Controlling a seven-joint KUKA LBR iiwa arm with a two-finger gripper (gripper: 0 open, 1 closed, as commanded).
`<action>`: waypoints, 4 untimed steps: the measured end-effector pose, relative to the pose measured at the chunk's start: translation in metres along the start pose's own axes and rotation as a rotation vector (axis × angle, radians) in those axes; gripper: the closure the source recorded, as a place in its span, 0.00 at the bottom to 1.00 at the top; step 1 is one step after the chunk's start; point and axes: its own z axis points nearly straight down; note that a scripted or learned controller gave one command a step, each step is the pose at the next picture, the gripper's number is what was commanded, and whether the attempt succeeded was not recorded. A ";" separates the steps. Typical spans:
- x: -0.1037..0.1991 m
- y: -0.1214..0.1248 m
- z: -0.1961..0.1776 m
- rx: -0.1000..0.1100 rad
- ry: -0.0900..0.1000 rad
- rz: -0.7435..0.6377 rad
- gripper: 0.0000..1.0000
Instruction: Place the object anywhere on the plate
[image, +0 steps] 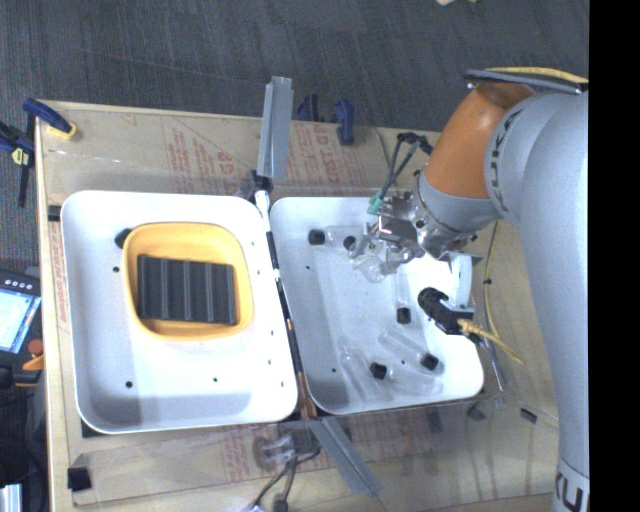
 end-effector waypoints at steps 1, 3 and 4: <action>0.065 0.006 -0.005 -0.002 -0.002 -0.142 1.00; 0.145 -0.002 -0.025 -0.002 -0.002 -0.435 1.00; 0.145 -0.002 -0.025 -0.002 -0.003 -0.435 0.00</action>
